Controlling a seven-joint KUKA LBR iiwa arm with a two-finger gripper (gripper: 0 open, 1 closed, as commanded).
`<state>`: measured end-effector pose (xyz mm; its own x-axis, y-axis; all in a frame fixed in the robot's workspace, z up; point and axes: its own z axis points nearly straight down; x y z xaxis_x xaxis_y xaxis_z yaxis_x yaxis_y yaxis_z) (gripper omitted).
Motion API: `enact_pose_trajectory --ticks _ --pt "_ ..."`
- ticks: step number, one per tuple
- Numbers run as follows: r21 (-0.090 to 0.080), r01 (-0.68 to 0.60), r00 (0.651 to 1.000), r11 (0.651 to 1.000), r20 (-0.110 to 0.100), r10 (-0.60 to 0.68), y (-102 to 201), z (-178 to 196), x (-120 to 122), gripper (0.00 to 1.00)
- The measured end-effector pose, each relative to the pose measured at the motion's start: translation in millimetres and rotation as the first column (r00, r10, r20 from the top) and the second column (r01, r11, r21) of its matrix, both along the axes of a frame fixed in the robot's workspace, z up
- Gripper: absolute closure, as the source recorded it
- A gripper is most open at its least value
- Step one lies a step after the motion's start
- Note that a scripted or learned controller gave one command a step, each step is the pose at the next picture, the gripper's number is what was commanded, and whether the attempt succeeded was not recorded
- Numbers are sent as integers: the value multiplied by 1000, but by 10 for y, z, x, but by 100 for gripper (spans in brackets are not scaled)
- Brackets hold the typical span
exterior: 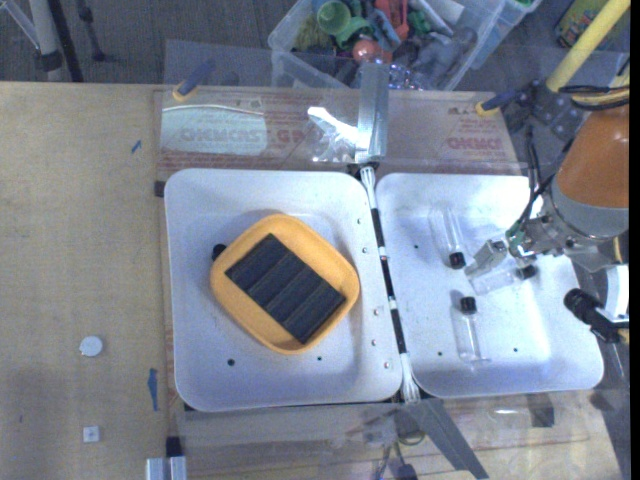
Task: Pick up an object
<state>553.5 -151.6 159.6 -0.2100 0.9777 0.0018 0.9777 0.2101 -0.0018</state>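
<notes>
A yellow square pad [284, 281] with a black ribbed top lies tilted in the left bin [190, 368]. In the right bin [560, 363] lie two clear vials with black caps, one [447, 236] near the middle and one [467, 330] closer to the front. Another clear piece [495, 281] lies just right of them. My gripper [492, 257] reaches in from the right, low over the right bin, right above that clear piece. Nothing can be made out in its grasp.
A clear tub of colourful toys [400, 13] stands behind the bins. A metal bracket [372, 113] and crumpled plastic [335, 133] rest on the cardboard at the back. The arm's orange band [598, 163] hangs over the right bin's far right side.
</notes>
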Motion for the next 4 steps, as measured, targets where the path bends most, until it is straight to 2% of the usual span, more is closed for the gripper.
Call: enact_pose_trajectory --ticks 1,2,3,4 --pt "-3 -78 997 997 7 78 -31 -656 -301 0" --pt "0 -120 993 993 2 120 433 -559 -314 0" --pt "-2 -223 975 975 5 223 764 249 -641 0" --pt "-3 -211 977 977 5 211 910 1584 -721 0"
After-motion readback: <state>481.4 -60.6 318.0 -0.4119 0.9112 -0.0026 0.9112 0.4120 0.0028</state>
